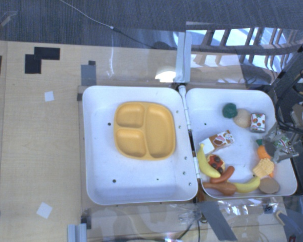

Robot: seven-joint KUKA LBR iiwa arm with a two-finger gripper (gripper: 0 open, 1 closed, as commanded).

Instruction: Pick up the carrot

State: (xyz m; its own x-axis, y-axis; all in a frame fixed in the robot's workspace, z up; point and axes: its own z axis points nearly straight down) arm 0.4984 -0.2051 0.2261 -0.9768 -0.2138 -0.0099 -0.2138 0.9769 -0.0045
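Observation:
The carrot [262, 152] is a small orange piece near the right wall of the right bin [212, 101], just above an orange waffle-like piece [264, 168]. My gripper [276, 146] comes in over the bin's right rim and hangs directly to the right of the carrot, very close to it. From this angle I cannot make out whether it touches the carrot. The grey arm runs off the view's right side.
The right bin also holds a green lump [230, 110], a beige lump [242, 119], a small red-white box [257, 122], a printed carton [221, 140], two bananas [207, 164], sausages [223, 187] and a brown disc [269, 185]. A yellow divided plate [144, 130] lies in the left bin [98, 150].

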